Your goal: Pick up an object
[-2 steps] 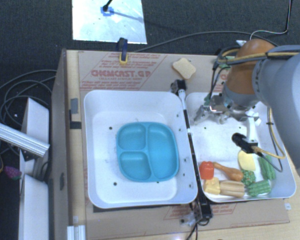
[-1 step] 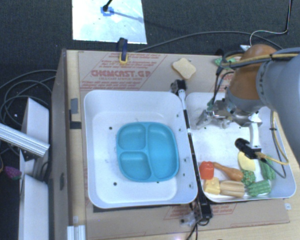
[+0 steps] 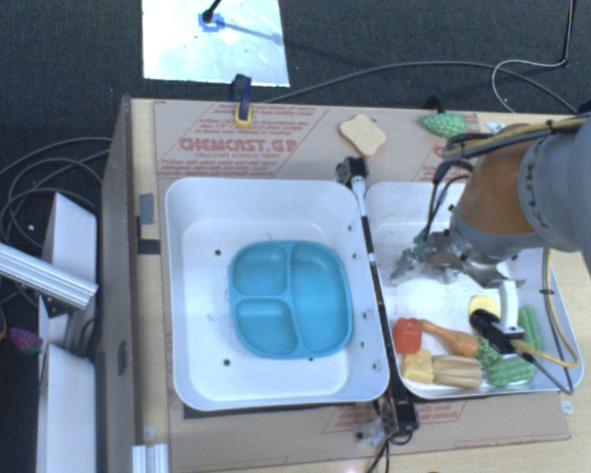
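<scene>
A blue divided plate [image 3: 291, 299] lies in the left bin [image 3: 192, 215]. In the right bin [image 3: 394, 200], along the near edge, lie a red tomato [image 3: 407, 335], an orange carrot [image 3: 451, 337], yellow pieces [image 3: 418, 367] and a green pod [image 3: 507, 371]. They look like light, stiff, smooth plastic toys; the carrot's narrow middle seems the surest hold. The end effector [image 3: 428, 261] hangs just above the bin floor beyond them; I cannot tell its state.

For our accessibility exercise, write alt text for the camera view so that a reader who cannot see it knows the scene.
A grey robot arm reaches from the right over the right white bin, above toy food: a tomato, a carrot and green pieces. The left white bin holds a blue divided plate.
</scene>
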Robot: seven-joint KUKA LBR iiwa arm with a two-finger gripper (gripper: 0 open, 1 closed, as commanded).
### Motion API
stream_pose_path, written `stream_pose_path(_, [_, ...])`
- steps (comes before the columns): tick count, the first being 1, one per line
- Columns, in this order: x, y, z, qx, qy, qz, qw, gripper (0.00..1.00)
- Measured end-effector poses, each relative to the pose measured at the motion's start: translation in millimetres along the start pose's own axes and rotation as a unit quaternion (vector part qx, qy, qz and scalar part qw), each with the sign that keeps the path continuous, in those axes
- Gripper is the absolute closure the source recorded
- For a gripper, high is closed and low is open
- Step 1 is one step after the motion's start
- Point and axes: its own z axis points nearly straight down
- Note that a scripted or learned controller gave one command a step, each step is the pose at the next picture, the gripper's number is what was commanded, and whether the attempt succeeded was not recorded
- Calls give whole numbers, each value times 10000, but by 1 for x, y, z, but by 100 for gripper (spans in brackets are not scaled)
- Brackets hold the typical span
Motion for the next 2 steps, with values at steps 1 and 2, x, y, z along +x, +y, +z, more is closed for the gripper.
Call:
stream_pose_path(1, [-1,-42,0,2,1,1,10000,0])
stream_pose_path(2, [0,-77,0,-3,1,3,10000,0])
